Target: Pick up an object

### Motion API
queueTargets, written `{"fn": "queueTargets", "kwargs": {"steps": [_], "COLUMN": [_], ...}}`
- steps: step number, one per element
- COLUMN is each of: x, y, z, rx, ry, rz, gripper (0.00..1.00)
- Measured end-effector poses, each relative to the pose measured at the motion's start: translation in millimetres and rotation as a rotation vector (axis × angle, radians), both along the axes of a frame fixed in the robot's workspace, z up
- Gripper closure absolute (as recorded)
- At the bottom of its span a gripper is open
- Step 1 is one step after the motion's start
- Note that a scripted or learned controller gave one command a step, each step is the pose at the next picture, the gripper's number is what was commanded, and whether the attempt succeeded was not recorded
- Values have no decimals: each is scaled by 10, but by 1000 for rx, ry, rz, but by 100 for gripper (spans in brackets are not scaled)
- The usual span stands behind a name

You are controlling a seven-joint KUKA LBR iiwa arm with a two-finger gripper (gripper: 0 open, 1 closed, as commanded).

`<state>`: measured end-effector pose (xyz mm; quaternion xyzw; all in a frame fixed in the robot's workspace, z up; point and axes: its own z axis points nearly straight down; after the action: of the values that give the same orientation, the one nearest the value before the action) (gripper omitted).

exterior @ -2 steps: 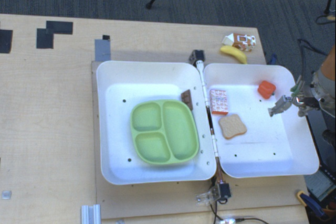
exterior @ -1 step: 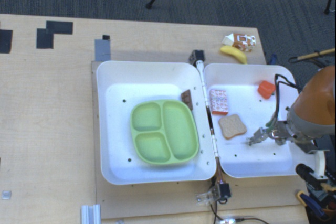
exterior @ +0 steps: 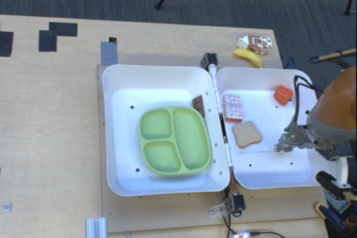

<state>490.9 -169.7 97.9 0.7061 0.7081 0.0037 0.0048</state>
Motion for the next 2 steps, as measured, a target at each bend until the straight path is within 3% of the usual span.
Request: {"fn": "queueTargets", "kwargs": {"steps": [1, 2], "x": [-1, 15], "y": [0, 4], "z": [-1, 107], "rx": [0, 0], "ry": [0, -3], "rz": [0, 1], "gripper": [0, 100]}}
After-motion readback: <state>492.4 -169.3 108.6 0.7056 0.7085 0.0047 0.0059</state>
